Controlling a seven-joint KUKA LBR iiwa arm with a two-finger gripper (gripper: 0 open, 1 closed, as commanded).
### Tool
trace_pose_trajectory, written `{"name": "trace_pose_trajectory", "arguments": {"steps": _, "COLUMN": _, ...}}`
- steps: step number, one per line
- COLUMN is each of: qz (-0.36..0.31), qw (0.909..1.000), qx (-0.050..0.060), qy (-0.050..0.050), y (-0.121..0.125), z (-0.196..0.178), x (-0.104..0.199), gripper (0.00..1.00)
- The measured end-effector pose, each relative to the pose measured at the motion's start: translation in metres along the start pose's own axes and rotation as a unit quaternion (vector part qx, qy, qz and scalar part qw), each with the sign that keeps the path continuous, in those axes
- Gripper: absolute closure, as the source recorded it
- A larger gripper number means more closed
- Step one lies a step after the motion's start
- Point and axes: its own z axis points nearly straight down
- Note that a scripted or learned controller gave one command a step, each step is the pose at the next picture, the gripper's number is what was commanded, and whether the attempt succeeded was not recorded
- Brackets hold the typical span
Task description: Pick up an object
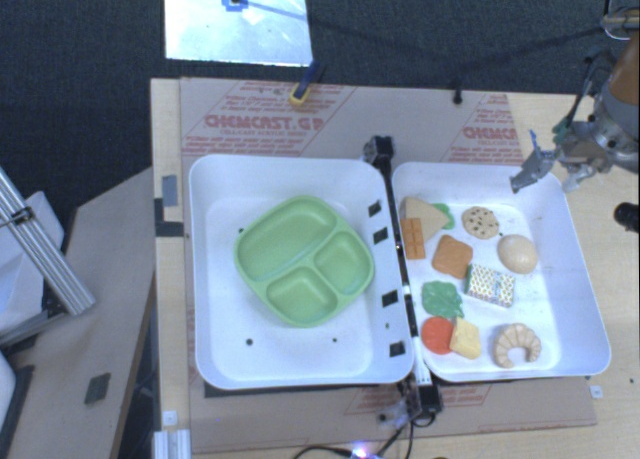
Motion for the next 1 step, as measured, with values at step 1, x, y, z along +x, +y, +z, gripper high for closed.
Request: {"name": "trace_pose_trajectory", "arguments": {"steps": 1, "qz": -0.002, "qw": 1.0, "qx": -0.006, "qy": -0.001, "y": 0.0023, "z": -0.0089, "x": 0.0009, "gripper": 0.0}}
